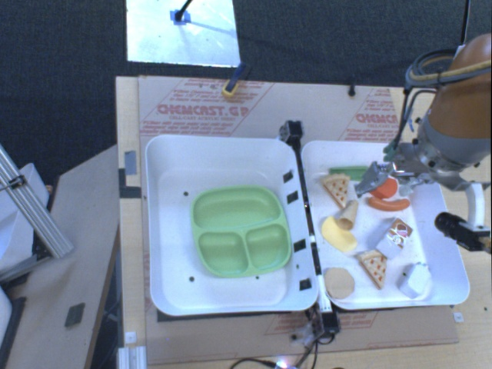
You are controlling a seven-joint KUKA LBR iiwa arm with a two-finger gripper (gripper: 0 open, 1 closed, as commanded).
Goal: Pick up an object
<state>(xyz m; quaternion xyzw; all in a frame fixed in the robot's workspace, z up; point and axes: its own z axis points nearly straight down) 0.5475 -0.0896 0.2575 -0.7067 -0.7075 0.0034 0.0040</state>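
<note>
Tool: the tool (382, 177) hangs low over the far part of the right bin (459, 279), reaching in from the right; whether its fingers are spread or closed I cannot tell.
Nearest object: a red tomato-like piece (387, 188) sits right at the tool's tip, half covered by it — contact cannot be made out.
Just beside: an orange-red sausage (389, 204) lies under the tomato piece, and a green strip (347, 171) lies along the bin's far side.
Further out: a pizza slice (336, 188), an ice-cream cone (348, 213), a yellow piece (339, 234), a small carton (396, 234), a second pizza slice (373, 267), a round cookie (340, 283) and a white object (413, 280) — all resting on the bin floor.
Left bin: the left bin (165, 206) carries a green divided tray (238, 231).
Counter: both bins sit on the counter (200, 110).
Progress: nothing looks lifted yet; the approach seems done, while the grasp and the raise appear left to do.
</note>
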